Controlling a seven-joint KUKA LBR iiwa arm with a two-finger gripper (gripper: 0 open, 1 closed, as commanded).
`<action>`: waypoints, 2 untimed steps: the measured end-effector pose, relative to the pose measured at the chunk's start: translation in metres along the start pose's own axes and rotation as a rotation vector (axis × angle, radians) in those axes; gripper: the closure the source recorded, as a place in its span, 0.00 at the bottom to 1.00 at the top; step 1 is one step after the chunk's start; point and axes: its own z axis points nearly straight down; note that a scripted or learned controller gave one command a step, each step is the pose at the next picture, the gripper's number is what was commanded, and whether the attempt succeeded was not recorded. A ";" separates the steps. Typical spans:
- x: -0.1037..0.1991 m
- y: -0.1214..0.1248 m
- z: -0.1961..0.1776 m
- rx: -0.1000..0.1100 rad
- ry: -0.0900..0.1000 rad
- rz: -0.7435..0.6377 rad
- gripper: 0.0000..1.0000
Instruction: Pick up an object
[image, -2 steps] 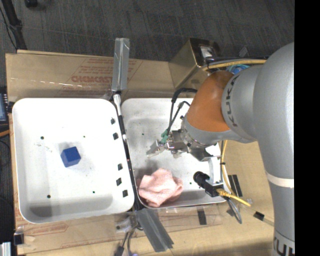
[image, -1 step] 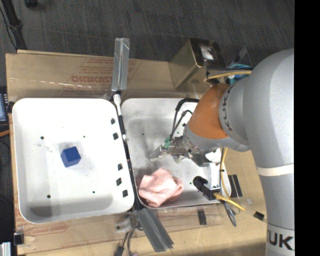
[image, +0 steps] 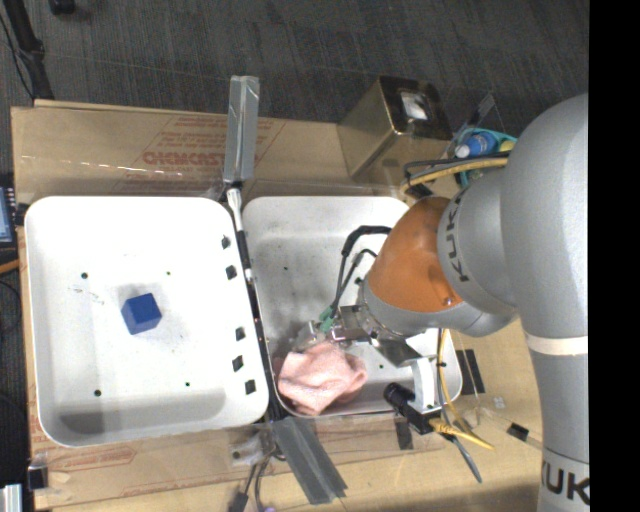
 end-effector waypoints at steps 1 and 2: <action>-0.003 0.018 -0.068 -0.002 -0.001 0.339 0.00; 0.014 0.012 0.000 0.002 0.001 0.155 0.00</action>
